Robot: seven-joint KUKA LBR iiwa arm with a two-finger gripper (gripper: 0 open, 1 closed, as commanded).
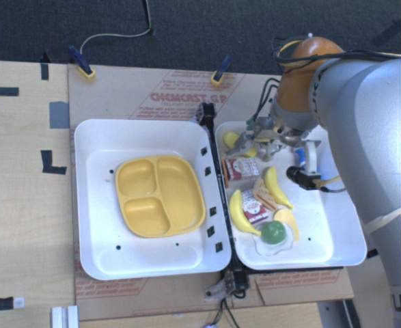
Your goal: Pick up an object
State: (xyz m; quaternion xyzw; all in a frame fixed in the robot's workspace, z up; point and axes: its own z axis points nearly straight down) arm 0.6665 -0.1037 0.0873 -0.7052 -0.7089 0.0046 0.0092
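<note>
From the overhead camera, you have the arm (350,108) reaching in over the right bin (323,241), with the gripper (260,141) low at that bin's far left corner. You cannot tell from here whether it is wide, narrow or holding anything; the wrist hides it.

The pickable things all lie in the right bin: a small yellow piece (231,140) just beside the gripper, a red packet (240,169) below it, two bananas (242,212) (276,186), a green ball (273,232) and a white card (277,246) near the front. The left bin (98,203) holds a yellow divided plate (160,195).

Watch the crowding: the pile is tight, so a descent could pinch two things at once or shove the packet against the divider wall between the bins. The ball would likely roll off a glancing touch.

The left banana's long axis runs from far-left to near-right, curving toward the ball; the right one slants the same way. A grip across the short axis looks safest.
</note>
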